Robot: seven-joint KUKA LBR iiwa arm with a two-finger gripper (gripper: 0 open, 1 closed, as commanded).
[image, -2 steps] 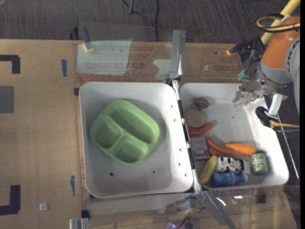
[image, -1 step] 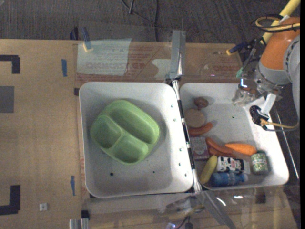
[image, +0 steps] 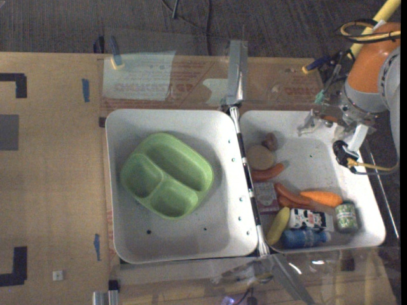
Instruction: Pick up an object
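Note:
The right bin (image: 306,159) holds several small items. A tan disc (image: 259,156) and a small brown lump (image: 270,141) lie at its far left, with an orange-red sausage (image: 268,170) just in front. Nearer the front are red sausages (image: 289,197), a carrot (image: 321,198), a yellow banana (image: 278,225), a small carton (image: 310,219), a blue bottle (image: 304,238) and a green can (image: 346,216). My gripper (image: 316,123) hangs over the bin's far right corner, apart from all of them, with nothing seen in it.
The left bin (image: 127,132) holds a green divided plate (image: 167,174). A metal rail (image: 236,75) runs back from the seam between the bins. A black cable loop (image: 346,157) hangs beside the wrist over the right bin's right wall.

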